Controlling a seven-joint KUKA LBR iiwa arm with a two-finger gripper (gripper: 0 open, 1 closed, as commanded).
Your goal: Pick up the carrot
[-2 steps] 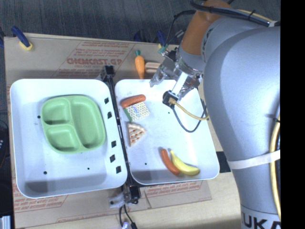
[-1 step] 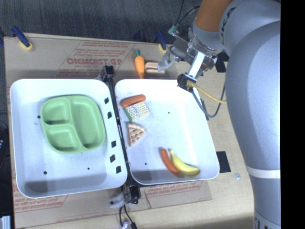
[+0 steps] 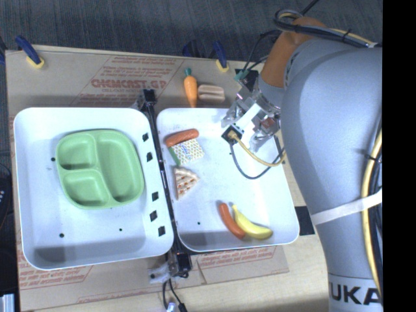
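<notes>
On the cardboard sheet [image 3: 123, 77] under the bins you can read red print along its far edge that looks like "CHEMCAST GP", with smaller red lines around it too fine to make out. More red print on the sheet's near edge is unreadable. On the arm's grey base [image 3: 354, 294], you can read the white letters "UKA", cut off at the frame's edge.

Carrot [image 3: 190, 88]: small, orange body, green top.
Lies on the cardboard outside the bins, just past the right bin's far rim near its left corner. Stands roughly upright in view, green end far, tip toward the rim. Nothing grips it.
</notes>
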